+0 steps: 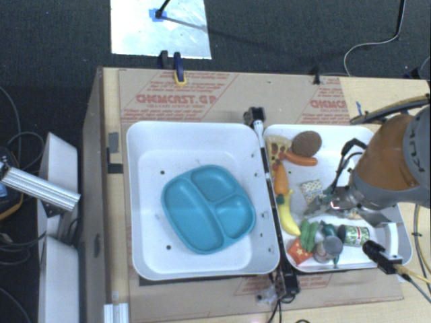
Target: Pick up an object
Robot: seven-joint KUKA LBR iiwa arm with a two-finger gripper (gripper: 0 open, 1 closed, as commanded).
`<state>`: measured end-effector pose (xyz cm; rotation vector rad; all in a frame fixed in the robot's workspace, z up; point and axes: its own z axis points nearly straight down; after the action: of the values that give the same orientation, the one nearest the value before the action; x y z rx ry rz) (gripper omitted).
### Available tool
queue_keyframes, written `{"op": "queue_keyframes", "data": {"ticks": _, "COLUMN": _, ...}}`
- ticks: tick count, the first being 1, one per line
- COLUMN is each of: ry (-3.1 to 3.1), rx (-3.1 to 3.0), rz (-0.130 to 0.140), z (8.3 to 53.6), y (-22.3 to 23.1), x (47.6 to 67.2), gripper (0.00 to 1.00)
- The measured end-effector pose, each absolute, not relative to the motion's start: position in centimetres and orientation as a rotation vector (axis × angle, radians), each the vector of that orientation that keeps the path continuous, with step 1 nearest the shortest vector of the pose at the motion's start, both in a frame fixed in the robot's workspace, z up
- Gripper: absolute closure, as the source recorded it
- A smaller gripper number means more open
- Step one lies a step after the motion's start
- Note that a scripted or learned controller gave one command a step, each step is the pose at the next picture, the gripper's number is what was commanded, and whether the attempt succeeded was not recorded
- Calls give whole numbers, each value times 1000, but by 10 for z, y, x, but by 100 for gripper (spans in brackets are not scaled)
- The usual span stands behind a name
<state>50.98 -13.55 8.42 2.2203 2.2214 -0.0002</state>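
On the counter (202,89) sit two shallow white bins side by side: the left bin (151,147) holds a blue divided plate (207,208) lying flat near its centre, and the right bin (333,147) holds a crowd of small toy foods. The arm (397,163), grey with an orange band, comes in from three o'clock and covers much of the right bin's far side, so whatever lies beneath it is hidden. Its tool (323,206) hangs low over the middle of that bin, among metal parts and cables that blur together; whether it is released or clenched cannot be told, and nothing can be seen caught in it. At about twelve o'clock from the tool lies a brown round piece (307,141), with a pizza slice (279,145) to its nine o'clock and a reddish sausage (300,159) touching just below it. An orange carrot (280,180) and a yellow banana (288,217) run along the bin's left wall. A pale speckled block (310,190) lies just beside the tool at ten o'clock. At six o'clock from the tool cluster a green vegetable (308,233), a tin can (328,247) and a green-labelled bottle (354,234) on its side, tightly packed and hard to separate; a red-and-white item (297,252) at the corner is too small to identify.
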Motion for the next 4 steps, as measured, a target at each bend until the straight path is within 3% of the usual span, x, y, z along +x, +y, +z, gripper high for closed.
{"op": "queue_keyframes", "data": {"ticks": 1, "ry": 2222, "rx": 2216, "rz": 2, "z": 86, "y": -179, "x": 583, "gripper": 0}}
{"op": "queue_keyframes", "data": {"ticks": 2, "ry": 2224, "rx": 2214, "rz": 2, "z": 85, "y": -199, "x": 669, "gripper": 0}}
{"op": "queue_keyframes", "data": {"ticks": 3, "ry": 2224, "rx": 2211, "rz": 6, "z": 155, "y": -129, "x": 670, "gripper": 0}}
{"op": "queue_keyframes", "data": {"ticks": 4, "ry": 2221, "rx": 2214, "rz": 6, "z": 86, "y": -104, "x": 621, "gripper": 0}}
